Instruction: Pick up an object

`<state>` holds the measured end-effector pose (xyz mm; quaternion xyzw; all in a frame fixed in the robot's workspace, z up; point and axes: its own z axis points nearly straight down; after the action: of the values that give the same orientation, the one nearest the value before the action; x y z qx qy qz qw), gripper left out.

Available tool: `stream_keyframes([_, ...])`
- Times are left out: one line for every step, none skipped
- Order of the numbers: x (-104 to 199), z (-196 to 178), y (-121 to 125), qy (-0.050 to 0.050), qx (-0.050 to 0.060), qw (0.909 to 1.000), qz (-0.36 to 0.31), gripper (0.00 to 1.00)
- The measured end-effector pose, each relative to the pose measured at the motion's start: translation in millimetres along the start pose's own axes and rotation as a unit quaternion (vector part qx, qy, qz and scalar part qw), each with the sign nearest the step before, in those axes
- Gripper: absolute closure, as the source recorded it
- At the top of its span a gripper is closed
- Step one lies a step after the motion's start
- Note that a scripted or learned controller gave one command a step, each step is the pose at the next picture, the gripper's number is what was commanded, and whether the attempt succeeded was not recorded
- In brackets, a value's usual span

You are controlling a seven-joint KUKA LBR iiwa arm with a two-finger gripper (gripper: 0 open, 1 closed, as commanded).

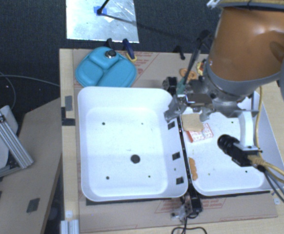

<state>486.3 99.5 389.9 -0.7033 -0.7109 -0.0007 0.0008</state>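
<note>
Right bin [230, 182]: a small orange piece [192, 168] lies near its left wall. Farther in, a tan block [192, 125] rests on a red-printed card [201, 133] (partly shadowed). The gripper [191, 107] hangs just above; its spread cannot be determined.

Even, fairly bright light is falling from above, washing the left white bin [122, 140] almost flat, with only soft grey shading lying along its inner walls. A broad highlight is gleaming on the orange band [252, 33] of the arm, which is looking soft and out of focus so near the lens. The metal sheet [102, 12] at the top is glinting in patches. The dark floor [20, 33] is showing grain, and the whole picture is looking slightly soft.
</note>
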Motion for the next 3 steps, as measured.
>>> stream_keyframes([26,-119,1,0.002,-0.008,1.0,0.002,0.0])
stream_keyframes([41,17,1,-0.002,0.005,1.0,0.005,0.0])
stream_keyframes([111,23,1,0.0,-0.001,1.0,0.0,0.0])
